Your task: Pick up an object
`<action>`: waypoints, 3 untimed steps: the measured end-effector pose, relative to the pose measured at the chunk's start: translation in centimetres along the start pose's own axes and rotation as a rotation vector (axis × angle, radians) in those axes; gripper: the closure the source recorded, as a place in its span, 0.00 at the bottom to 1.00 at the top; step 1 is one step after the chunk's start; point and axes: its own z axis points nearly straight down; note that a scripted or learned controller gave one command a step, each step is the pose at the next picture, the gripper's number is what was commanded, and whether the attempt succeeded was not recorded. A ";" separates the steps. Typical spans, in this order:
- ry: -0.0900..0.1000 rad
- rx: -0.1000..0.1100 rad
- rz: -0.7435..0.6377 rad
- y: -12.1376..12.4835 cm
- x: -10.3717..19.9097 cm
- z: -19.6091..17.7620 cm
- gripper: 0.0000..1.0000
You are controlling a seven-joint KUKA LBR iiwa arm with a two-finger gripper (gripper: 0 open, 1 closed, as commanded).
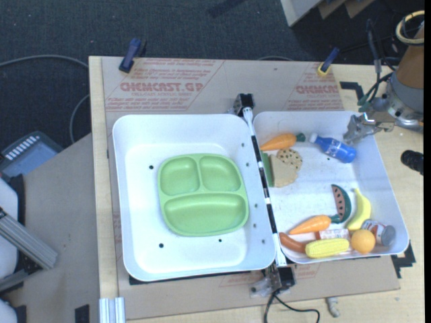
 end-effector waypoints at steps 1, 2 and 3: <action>0.001 0.000 -0.001 4.7 3.6 -0.1 1.00; 0.000 0.000 0.000 4.6 3.5 -0.1 0.00; 0.001 0.005 0.001 2.4 1.1 10.0 0.00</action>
